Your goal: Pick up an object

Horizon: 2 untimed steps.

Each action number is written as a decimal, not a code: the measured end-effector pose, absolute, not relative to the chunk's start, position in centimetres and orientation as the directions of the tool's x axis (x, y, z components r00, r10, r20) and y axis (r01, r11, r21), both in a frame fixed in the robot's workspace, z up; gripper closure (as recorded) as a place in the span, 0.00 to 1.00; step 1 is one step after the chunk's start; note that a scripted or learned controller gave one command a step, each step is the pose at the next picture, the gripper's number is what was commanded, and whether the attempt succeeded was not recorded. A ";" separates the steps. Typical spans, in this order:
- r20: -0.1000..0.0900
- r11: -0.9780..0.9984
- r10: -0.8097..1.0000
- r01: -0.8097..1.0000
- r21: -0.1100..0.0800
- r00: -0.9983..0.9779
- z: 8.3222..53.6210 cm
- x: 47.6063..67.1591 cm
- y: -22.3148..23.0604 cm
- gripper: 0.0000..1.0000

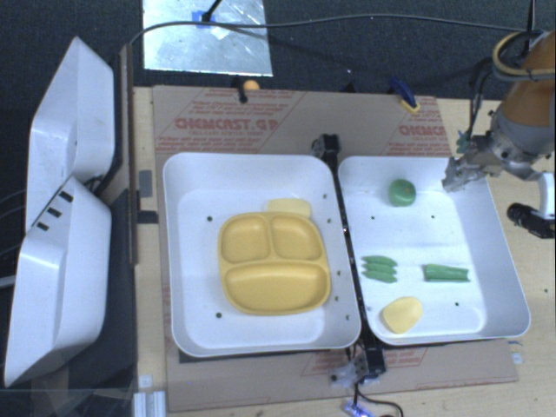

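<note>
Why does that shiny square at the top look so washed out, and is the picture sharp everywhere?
In the camera view, the metal sheet reflects the lighting as pale glare; the white bins are bright with soft, faint shadows; the end effector and arm at the right edge look slightly blurred; small toys like the green ball are coarse.

The bench [143, 337] is a light wood surface, largely covered by a brown cardboard sheet [287, 115] printed with red lettering. Two shallow white bins sit directly on the cardboard, side by side and touching along a dark central seam. The left bin [187, 233] occupies the centre of the sheet; the right bin [495, 259] lies at its 3 o'clock. At the sheet's 12 o'clock edge rest a small yellow-tipped clamp [250, 86] and, toward 1 o'clock, a blue-and-yellow clamp [405, 96]. A dark bracket [327, 144] sits at the seam's 12 o'clock end.
</note>
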<state>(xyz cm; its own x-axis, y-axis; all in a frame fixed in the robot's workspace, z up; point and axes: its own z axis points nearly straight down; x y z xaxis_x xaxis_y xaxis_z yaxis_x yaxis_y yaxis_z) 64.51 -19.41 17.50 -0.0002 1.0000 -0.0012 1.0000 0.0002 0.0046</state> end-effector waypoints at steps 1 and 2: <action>-0.001 0.001 1.000 1.000 0.006 -0.001 22.7 64.6 -19.4 1.00; 0.000 0.001 1.000 1.000 0.001 -0.001 22.4 64.7 -19.4 1.00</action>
